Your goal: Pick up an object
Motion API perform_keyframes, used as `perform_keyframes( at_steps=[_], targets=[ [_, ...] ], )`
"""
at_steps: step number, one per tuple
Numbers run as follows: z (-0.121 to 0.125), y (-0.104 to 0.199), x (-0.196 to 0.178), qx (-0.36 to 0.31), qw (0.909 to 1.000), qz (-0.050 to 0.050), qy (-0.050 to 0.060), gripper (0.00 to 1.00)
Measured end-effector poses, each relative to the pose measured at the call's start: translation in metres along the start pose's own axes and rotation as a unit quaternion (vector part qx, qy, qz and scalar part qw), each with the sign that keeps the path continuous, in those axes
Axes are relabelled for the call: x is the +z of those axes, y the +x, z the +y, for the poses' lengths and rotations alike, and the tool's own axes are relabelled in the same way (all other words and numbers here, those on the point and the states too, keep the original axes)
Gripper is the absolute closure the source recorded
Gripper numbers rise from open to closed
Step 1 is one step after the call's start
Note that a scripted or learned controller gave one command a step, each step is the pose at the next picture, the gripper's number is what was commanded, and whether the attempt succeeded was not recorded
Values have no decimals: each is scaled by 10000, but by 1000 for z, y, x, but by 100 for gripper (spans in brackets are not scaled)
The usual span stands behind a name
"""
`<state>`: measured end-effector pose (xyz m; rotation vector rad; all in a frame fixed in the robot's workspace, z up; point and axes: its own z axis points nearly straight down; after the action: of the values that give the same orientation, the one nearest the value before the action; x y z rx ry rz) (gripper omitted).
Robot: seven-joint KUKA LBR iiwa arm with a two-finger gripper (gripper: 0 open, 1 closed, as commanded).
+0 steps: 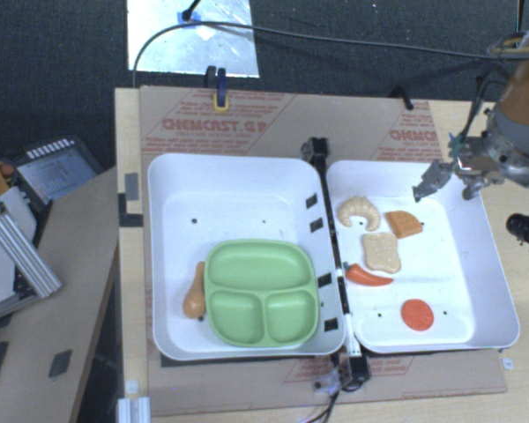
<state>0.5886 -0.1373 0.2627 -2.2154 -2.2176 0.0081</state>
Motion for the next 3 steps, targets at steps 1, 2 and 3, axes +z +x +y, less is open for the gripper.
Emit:
perform_keyframes(
  at_steps=[1, 2, 3],
  targets=[
    [2, 0, -6, -10, 10000, -7, -51, 0],
    [6, -3, 37, -1, 10000, -9, -38, 0],
    [4, -2, 99, -2, 10000, -4, -30, 0]
  ],
)
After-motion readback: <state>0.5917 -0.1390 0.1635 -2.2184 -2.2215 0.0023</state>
